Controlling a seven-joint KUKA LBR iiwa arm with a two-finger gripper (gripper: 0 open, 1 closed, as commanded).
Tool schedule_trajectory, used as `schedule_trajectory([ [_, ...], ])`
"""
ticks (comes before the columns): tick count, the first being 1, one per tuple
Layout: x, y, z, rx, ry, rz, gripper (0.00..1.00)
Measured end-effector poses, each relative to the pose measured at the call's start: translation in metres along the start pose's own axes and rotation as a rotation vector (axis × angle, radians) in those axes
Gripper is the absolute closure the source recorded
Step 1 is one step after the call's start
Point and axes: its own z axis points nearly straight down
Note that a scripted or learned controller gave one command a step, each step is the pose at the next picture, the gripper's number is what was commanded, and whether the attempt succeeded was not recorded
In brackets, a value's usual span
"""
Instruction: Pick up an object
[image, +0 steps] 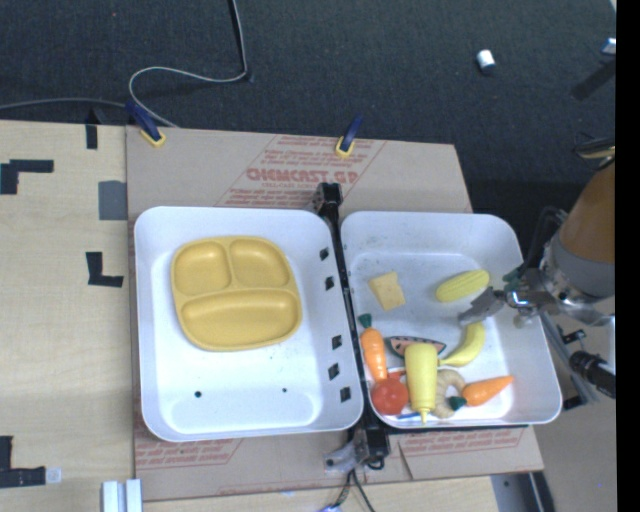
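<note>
Hovering with visibly parted, empty fingers, the end effector (482, 306) sits between corn (462, 286) and banana (466, 345).

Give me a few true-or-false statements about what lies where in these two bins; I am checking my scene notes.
1. The yellow divided plate lies in the left bin. True.
2. The corn cob lies in the left bin. False: it lies in the right bin.
3. The gripper grips the yellow cheese block. False: the block lies apart from it.
4. The banana lies in the right bin. True.
5. The yellow bottle lies among the toy foods. True.
</note>
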Motion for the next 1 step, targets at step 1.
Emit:
schedule_trajectory([
  [1, 0.0329, 0.0456, 0.0983, -0.007, -0.001, -0.002, 0.00],
])
